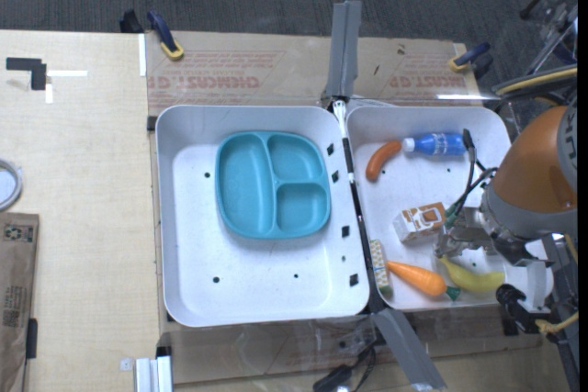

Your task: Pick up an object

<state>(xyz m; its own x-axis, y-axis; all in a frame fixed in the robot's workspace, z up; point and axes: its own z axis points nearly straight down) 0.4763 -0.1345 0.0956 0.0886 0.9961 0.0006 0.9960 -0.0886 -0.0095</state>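
- You have two white bins side by side on the bench: the left bin [184,225] and the right bin [390,119], meeting at a central divider.
- Your arm [542,174], grey with its orange band, reaches in from the right and hangs over the right bin's near right part.
- In the left bin you see a teal divided plate [273,184], lying flat near the middle with three compartments.
- The gripper [457,239] sits low in the right bin, just beside the small carton and just above the banana; you cannot tell from this view whether the claw is open or closed, or whether it grips anything.
- The yellow banana [473,277] lies along the near edge of the right bin.
- The carrot [415,278] lies left of the banana, almost touching it.
- The blue bottle [436,144] lies on its side near the far wall.
- The orange sausage [382,159] lies left of the bottle.
- The small carton [421,223] sits in the bin's middle.
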